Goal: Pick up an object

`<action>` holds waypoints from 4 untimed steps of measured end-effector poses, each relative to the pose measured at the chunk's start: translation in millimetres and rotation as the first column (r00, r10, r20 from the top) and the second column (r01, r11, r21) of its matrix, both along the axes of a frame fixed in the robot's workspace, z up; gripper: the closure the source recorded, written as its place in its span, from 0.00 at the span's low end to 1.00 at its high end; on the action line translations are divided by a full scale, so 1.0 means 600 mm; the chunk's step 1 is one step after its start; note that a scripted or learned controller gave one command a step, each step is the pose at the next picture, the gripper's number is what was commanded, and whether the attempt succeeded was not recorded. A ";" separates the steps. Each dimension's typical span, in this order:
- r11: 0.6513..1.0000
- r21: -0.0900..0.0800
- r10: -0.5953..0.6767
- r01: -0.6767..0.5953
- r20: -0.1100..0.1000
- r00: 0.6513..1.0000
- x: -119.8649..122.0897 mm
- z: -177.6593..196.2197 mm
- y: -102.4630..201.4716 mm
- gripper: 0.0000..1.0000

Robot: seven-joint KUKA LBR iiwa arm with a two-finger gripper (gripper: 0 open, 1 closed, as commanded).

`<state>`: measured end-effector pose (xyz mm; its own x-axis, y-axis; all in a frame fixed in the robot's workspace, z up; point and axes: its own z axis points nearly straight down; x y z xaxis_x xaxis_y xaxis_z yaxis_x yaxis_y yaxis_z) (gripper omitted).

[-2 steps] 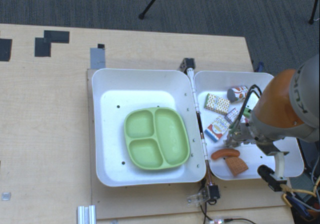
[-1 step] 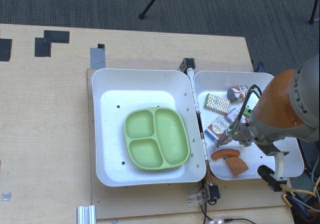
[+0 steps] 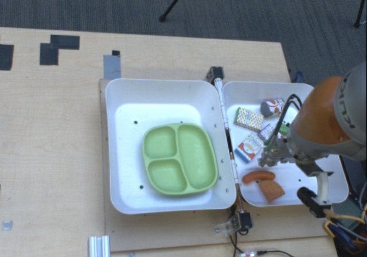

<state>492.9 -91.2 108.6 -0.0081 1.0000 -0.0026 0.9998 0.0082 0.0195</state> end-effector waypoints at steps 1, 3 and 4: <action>1.000 0.000 0.000 0.000 0.000 1.000 0.000 0.000 0.000 0.00; 1.000 0.001 -0.004 0.004 -0.006 1.000 -0.004 -0.018 0.009 1.00; 1.000 0.001 -0.005 0.005 -0.015 1.000 0.030 0.101 -0.091 1.00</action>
<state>510.7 -145.5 169.0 -0.0030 1.0000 -0.0016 1.0000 0.0030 0.0044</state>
